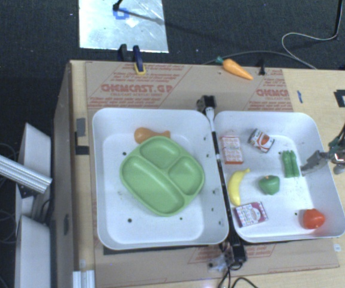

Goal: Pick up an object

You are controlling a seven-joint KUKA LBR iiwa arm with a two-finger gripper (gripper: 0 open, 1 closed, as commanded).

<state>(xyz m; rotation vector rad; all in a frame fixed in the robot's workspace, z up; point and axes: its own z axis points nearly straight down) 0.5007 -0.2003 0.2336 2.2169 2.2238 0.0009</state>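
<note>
Toys fill the right bin [327,179]: a banana [237,185], green pepper [269,185], tomato [313,219], cucumber [290,164] and three small cartons. A green divided plate [162,174] covers the left bin [109,179]. At the right rim the gripper [311,162] hovers beside the cucumber, grip unclear.

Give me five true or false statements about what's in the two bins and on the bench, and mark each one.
1. The green divided plate lies in the left bin. True.
2. The banana lies in the left bin. False: it is in the right bin.
3. The carrot lies outside both bins, on the bench. True.
4. The tomato is at the right bin's far corner. False: it is at the near right corner.
5. The gripper holds the green pepper. False: the pepper lies apart from it.
</note>
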